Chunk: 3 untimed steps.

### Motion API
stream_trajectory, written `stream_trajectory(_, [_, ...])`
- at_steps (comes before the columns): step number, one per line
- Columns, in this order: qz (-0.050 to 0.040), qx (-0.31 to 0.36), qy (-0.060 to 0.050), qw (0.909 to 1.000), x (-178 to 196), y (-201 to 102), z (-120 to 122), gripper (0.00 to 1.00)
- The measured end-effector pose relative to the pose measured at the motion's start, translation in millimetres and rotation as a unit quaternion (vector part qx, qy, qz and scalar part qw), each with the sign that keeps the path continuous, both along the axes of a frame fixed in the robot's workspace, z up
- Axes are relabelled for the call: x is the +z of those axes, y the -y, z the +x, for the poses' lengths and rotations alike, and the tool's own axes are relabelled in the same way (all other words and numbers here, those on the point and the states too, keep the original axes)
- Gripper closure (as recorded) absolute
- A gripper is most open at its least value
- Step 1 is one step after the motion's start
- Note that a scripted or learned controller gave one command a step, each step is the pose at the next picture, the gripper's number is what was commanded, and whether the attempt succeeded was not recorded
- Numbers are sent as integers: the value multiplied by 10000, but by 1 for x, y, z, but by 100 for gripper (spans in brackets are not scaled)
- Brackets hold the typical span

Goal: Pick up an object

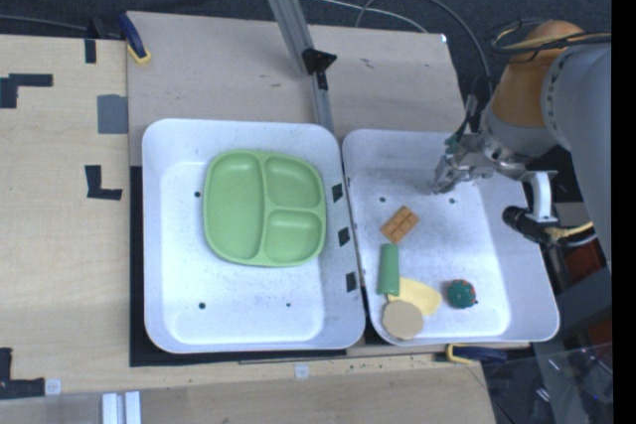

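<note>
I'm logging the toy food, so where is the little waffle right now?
The waffle lies in the right bin, near its left wall, just above the green stick and down-left of the gripper.

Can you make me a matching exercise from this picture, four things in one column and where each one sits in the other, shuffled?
Things:
1. green divided plate
2. waffle piece
3. small teal ball
4. end effector

Places:
A. right bin, near its front right corner
B. left bin
C. over the right bin's back part
D. middle of the right bin

Pairs: 1-B, 2-D, 3-A, 4-C
</note>
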<state>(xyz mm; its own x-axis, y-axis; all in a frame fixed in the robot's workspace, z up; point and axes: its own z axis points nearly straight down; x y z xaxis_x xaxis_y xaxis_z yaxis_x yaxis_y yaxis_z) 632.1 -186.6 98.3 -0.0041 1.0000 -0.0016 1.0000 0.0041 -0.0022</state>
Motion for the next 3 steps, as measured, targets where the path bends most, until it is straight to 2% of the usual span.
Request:
stream_trajectory(1, [2,-17,32,10000,61,4,-4,100])
stream_trajectory(2, [3,-12,29,10000,108,4,-3,100])
stream_trajectory(3, [18,15,12,10000,118,-56,-10,100])
